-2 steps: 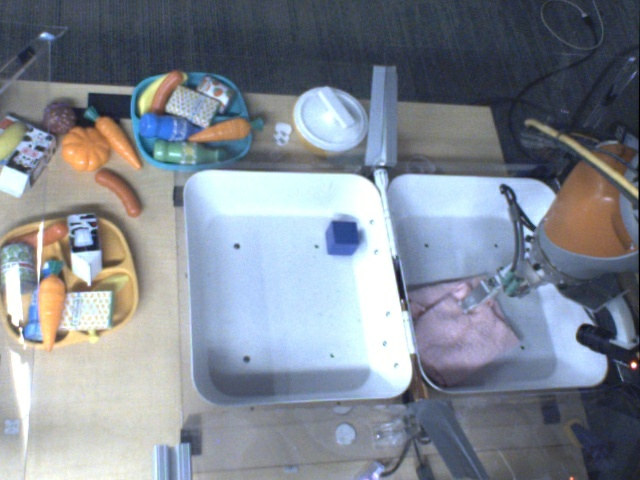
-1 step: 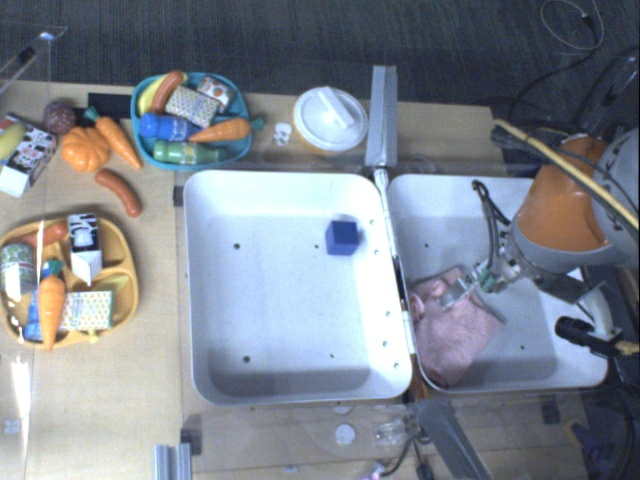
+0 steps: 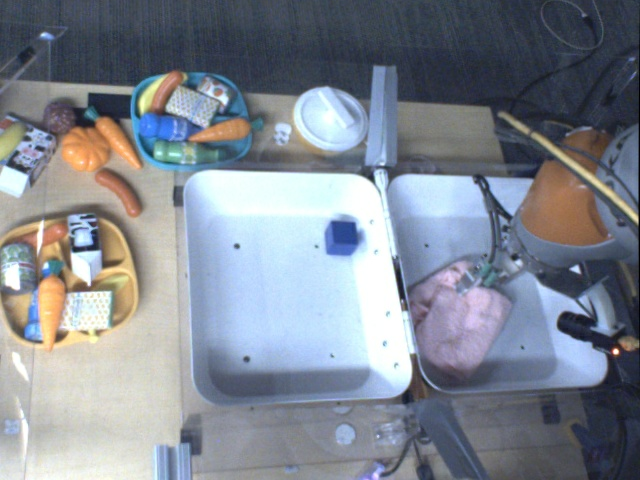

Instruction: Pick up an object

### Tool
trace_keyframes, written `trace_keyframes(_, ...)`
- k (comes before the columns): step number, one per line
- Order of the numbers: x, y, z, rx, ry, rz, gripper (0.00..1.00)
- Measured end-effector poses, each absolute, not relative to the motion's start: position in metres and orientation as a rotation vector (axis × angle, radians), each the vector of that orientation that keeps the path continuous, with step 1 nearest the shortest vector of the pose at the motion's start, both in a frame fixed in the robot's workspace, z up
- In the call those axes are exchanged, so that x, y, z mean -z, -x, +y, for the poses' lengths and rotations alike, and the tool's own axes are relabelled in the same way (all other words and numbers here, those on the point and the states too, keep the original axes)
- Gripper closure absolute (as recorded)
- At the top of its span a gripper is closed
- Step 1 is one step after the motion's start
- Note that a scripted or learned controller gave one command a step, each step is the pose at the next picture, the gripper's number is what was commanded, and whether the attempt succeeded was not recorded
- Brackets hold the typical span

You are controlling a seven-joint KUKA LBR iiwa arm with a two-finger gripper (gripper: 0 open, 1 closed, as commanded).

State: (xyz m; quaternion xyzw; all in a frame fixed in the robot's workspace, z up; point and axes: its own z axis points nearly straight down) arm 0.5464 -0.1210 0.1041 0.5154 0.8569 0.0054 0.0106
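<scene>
Pink cloth (image 3: 458, 320) lay soft, light and floppy; my fingers (image 3: 483, 274) touched its upper edge, their state I couldn't tell.

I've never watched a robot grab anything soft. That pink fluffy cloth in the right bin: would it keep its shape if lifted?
Probably not. The crumpled pink fluffy cloth lies in soft folds, so it would likely droop and hang loosely. It looks light for its bulk. It seems unlikely to roll, and its fuzzy surface should not be slippery for the end effector poised at its upper edge.

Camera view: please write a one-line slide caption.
Gripper down on pink cloth in right bin; blue cube in left bin.
</scene>
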Motion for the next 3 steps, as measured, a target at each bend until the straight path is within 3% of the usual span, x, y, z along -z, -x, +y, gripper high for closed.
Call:
trace_keyframes(1,-0.104,-0.546,-0.121,-0.017,-1.608,2.674,0.00)
trace_keyframes(2,-0.092,-0.584,-0.089,-0.012,-1.699,2.625,0.00)
trace_keyframes(3,-0.091,-0.639,-0.102,-0.012,-1.812,2.549,0.00)
